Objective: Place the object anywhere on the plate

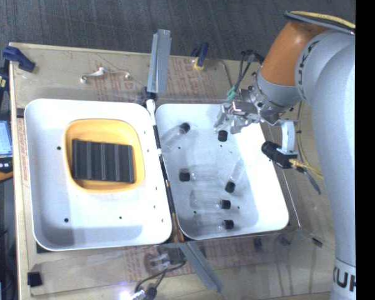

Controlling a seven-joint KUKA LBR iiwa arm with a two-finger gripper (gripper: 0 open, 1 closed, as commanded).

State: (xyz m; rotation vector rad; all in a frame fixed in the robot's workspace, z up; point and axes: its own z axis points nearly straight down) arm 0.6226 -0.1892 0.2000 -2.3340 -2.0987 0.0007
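So when you looked at it, the grey arm's gripper [235, 114] hung over the 12 o'clock edge of the right-hand shallow white bin [265, 202]. Honestly, you couldn't tell whether the jaws were open or closed, too much clutter up there.

The likely target, the small clear plastic vial with a black cap [222, 135], sat just under the gripper at its 6 o'clock, in that right bin. Only the cap read clearly, so its long axis was anyone's guess. I couldn't say it was gripped either.

The other clear black-capped vials [227, 185] were scattered toward 6 o'clock in the same bin. One leaned toward 1 o'clock and the lower two lay roughly 9-to-3.

The yellow rounded-square plate [100, 125] was over in the left white bin [44, 167], at 9 o'clock from the gripper and well apart. A dark ribbed block [104, 161] covered most of it.

What I'd worry about:
- Clear plastic is hard to see and slippery, so a grab could close on nothing.
- The vial could roll off the ribs, or off the narrow yellow rim.
- The carry had to cross the wall between the bins, and a low pass might clip it.
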